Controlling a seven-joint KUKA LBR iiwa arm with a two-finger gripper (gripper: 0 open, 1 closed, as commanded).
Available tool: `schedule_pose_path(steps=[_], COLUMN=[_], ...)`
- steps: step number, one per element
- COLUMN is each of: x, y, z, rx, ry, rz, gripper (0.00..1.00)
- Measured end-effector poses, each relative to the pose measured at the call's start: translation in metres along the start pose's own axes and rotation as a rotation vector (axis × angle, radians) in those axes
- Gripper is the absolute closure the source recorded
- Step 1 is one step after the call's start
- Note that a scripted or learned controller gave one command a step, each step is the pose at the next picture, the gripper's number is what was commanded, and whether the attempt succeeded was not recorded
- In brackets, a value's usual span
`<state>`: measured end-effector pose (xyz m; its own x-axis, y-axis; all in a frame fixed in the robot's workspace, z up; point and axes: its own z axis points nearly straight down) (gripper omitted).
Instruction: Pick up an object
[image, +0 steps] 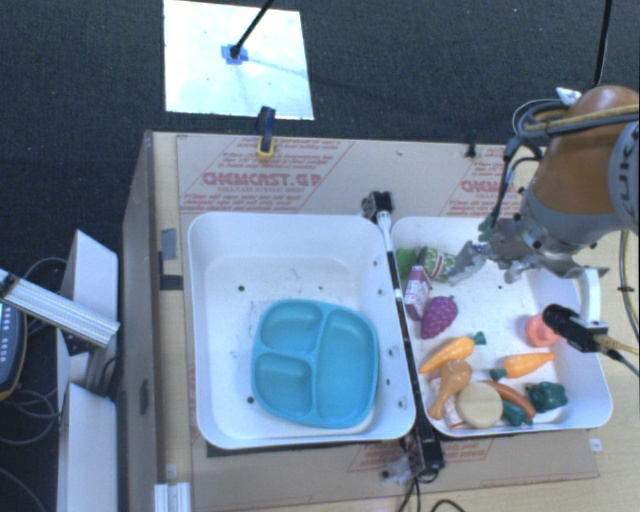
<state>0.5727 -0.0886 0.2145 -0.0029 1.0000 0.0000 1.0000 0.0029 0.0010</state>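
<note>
A brown board printed with red lettering bears two white bins; the left bin (230, 300) holds a blue divided tray (315, 363), with dark carpet beyond. In the right bin (590, 385) toy food clusters toward six o'clock — purple grapes (438, 316), an orange carrot (447, 352), a round tan piece (480, 404). The gripper (470, 260) hangs at the bin's eleven o'clock beside a green item (430, 263); whether it is spread or pressed together I cannot tell — too small and blurred.
</note>
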Motion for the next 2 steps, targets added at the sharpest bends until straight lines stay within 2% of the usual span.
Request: schedule_pose_path(steps=[1, 2], x=[0.005, 0.003], y=[0.025, 0.008], z=[0.085, 0.127], rx=[0.002, 0.001], ry=[0.0, -0.001], rz=[0.0, 0.003], gripper=[0.0, 0.0])
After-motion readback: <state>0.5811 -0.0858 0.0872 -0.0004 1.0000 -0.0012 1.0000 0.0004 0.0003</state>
